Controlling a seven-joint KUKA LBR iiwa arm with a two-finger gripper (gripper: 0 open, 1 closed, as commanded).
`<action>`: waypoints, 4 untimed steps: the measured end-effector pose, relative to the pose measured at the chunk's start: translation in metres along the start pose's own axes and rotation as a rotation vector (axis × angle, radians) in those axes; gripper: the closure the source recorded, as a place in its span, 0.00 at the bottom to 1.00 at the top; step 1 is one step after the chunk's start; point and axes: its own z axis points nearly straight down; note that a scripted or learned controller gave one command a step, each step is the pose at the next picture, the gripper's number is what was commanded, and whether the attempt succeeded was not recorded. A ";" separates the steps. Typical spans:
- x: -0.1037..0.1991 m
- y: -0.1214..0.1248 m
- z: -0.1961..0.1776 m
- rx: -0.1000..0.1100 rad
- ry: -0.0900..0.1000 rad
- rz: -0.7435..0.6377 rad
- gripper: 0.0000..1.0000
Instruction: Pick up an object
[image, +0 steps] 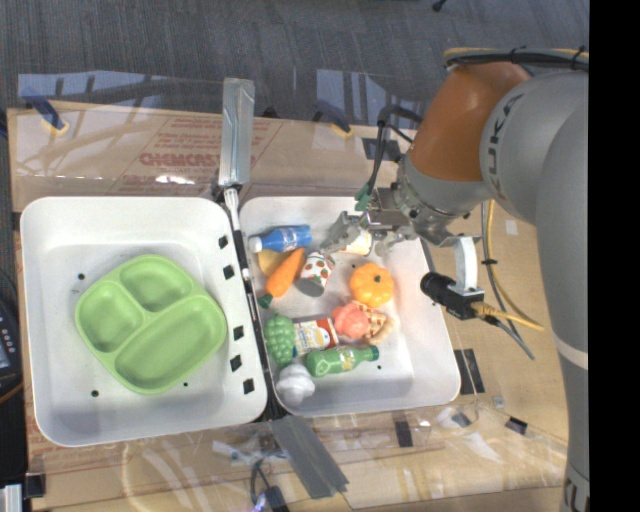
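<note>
Left bin (40, 300): we see one green divided plate (150, 322) lying flat in the middle. Probably the drop side, so it sits out of the way of the picking.

A clear divider (236, 135) stands on the seam between the bins.

Right bin (430, 340): all the clutter is here, packed toward the left and middle. Blue bottle (282, 238) on its side near the back-left. Orange carrot (285, 272) slanted just in front of it. A white, red-marked cup-like piece (317, 271) touches the carrot's right side. Further right, an orange fruit (373, 284), then a pink toy (357, 320) just in front of it. A red-and-white packet (318, 332) lies between a green bumpy vegetable (280, 338) and the pink toy. Green bottle (342, 359) lies flat in front; white round item (295, 380) at the front-left corner.

Gripper (350, 233): it hangs low over the back of the right bin, between the blue bottle and the orange fruit, right above the cup-like piece. Metal claw parts look splayed, but how wide it gapes we cannot tell; a pale bit sits at it, and whether that is gripped we cannot tell either.

No target is named, so any item counts. We judge the nearest candidates are the cup-like piece and the carrot, since the arm (500, 130) is angled down at that spot from the right.
</note>
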 end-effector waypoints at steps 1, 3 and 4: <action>-0.065 0.017 0.103 -0.001 -0.002 0.093 0.00; -0.070 -0.031 0.126 -0.046 -0.013 0.050 0.00; -0.071 -0.032 0.115 -0.044 -0.015 0.047 1.00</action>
